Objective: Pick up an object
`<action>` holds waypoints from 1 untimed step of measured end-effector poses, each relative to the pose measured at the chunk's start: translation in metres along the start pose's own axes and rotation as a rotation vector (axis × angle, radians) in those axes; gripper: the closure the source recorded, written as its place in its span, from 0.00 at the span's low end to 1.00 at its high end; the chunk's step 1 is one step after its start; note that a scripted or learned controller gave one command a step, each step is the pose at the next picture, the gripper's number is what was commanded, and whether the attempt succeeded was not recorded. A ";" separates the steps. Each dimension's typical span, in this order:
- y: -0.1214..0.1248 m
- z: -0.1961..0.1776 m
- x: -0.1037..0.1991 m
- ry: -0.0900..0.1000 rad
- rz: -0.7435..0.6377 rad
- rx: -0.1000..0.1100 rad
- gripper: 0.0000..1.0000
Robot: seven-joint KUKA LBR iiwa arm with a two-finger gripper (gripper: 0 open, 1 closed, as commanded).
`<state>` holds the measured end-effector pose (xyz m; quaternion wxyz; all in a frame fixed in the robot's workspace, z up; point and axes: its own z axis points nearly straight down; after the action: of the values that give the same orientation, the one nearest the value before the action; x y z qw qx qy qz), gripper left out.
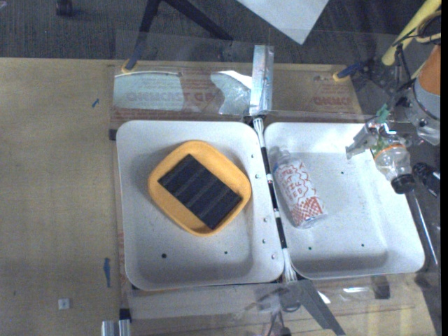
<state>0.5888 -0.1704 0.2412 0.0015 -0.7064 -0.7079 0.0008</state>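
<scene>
A yellow-orange rounded pad with a black ribbed panel (199, 187) lies tilted in the middle of the left bin (133, 243). In the right bin (364, 229), a clear plastic bottle with a red-and-white label (297, 187) lies on its side against the left wall. My gripper (378, 144) hangs over the right bin's upper right corner, well to the right of the bottle. A small clear thing with green bits (390, 155) sits right at the gripper. I cannot make out whether it is held.
A clear taped panel (175, 93) and a metal upright (262, 79) stand behind the bins. Cables and yellow hose (413, 26) run at the upper right. Wooden bench (56, 187) spreads left of the bins. A chair base (161, 2) is on the floor beyond.
</scene>
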 end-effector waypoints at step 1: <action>0.009 0.101 0.063 -0.004 -0.092 -0.021 0.00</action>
<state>0.5970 -0.1071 0.1404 -0.0076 -0.6730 -0.7396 -0.0052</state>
